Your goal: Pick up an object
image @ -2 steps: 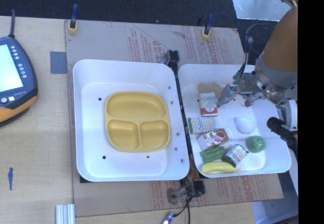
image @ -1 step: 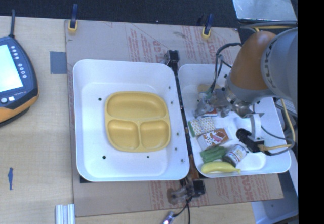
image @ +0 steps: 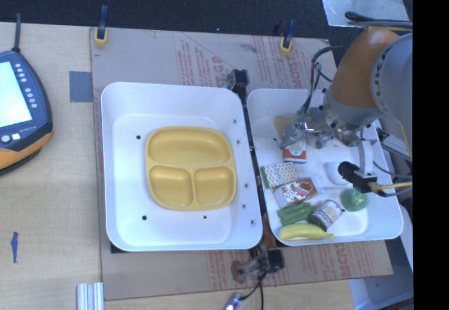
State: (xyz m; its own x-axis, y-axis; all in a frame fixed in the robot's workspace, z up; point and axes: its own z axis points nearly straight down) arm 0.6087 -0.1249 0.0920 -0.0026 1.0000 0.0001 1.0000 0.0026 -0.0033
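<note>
My gripper (image: 296, 135) reaches down into the back left part of the right bin (image: 379, 230). It hangs just above and behind a small red and white carton (image: 295, 155). Nothing can be seen held in it. Further forward lie a green patterned box (image: 279, 174) and a red and white packet (image: 297, 191). Near the front rim are a green vegetable (image: 295, 212), a small tin can (image: 325, 215) and a yellow banana (image: 304, 233). A green ball-shaped fruit (image: 354, 200) rests toward the right side.
The left bin (image: 123, 224) holds a yellow divided plate (image: 190, 166). A teach pendant (image: 17, 109) lies on the bench at far left. Clamps (image: 102, 34) pin the cardboard sheet at the back edge.
</note>
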